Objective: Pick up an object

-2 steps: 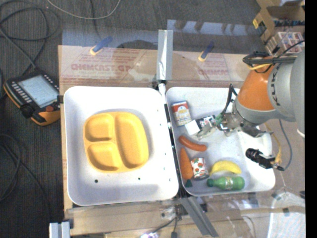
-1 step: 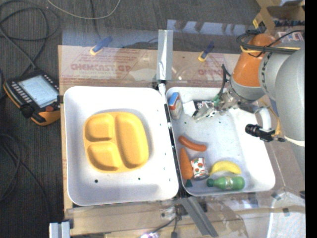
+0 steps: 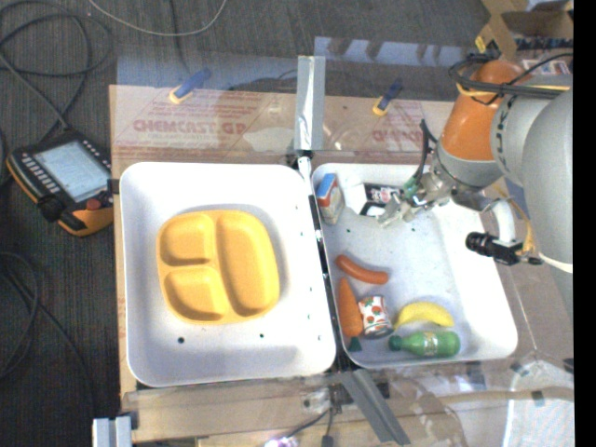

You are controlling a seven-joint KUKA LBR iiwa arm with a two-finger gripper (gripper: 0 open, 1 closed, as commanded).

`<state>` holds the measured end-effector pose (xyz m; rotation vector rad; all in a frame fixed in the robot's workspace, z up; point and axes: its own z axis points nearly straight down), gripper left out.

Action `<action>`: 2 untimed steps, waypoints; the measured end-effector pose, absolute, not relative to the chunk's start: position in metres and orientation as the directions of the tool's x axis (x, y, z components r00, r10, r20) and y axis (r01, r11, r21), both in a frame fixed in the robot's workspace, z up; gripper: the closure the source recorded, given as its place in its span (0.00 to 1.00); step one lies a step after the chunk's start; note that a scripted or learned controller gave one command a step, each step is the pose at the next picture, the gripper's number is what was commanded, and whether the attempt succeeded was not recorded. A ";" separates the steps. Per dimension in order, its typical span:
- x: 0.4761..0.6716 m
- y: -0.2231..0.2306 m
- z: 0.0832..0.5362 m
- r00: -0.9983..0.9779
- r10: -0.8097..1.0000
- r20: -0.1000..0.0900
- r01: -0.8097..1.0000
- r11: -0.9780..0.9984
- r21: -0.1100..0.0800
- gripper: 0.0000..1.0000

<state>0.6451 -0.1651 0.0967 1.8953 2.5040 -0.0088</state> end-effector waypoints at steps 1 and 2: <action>0.669 -0.130 0.170 -0.317 0.948 0.001 0.948 0.317 -0.003 1.00; 0.668 -0.057 0.181 -0.069 0.998 0.000 0.998 0.069 -0.006 1.00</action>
